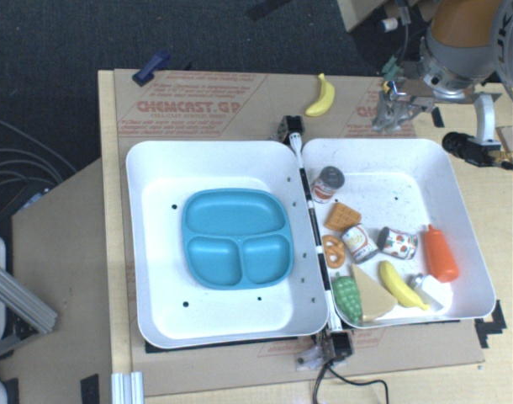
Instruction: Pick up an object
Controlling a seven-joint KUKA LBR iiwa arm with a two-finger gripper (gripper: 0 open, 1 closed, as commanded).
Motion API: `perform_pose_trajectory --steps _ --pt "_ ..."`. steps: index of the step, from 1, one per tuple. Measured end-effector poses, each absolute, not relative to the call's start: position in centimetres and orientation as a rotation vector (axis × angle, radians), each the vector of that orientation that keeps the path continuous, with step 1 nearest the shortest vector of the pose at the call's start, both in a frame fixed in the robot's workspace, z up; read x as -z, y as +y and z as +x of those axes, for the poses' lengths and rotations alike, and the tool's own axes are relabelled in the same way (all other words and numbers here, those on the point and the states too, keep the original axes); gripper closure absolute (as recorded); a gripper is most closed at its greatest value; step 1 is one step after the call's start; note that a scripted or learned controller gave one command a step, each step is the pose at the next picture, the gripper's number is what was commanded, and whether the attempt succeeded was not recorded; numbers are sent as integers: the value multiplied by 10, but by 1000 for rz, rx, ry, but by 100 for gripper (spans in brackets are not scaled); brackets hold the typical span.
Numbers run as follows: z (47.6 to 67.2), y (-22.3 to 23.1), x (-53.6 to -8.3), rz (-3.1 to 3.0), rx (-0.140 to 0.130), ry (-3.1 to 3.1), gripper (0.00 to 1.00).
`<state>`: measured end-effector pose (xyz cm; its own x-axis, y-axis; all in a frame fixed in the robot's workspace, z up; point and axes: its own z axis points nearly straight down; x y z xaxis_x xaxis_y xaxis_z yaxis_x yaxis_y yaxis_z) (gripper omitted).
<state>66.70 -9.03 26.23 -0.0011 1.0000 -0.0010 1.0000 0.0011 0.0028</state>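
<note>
The right bin (458, 194) holds several small items along its near side: a dark-topped can (328, 182), a waffle piece (343, 216), a pretzel (333, 248), two small tins (358, 242) (398, 242), an orange bottle (441, 253), a banana (399, 283), a tan cheese wedge (372, 295) and a green corn-like piece (346, 297). My gripper (394, 112) hangs beyond the right bin's far rim, over the bench, well apart from all these items. Nothing shows in it.
The left bin (156, 175) carries a blue three-compartment plate (236, 236). A second banana (321, 98) lies on the brown board behind the bins. A blue clip (150, 68) sits at the board's far left corner. The arm's orange band (467, 11) looms at top right.
</note>
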Motion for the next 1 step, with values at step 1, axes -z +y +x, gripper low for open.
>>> perform_pose_trajectory --steps 1 --pt "667 -75 -264 2220 0 2222 100"
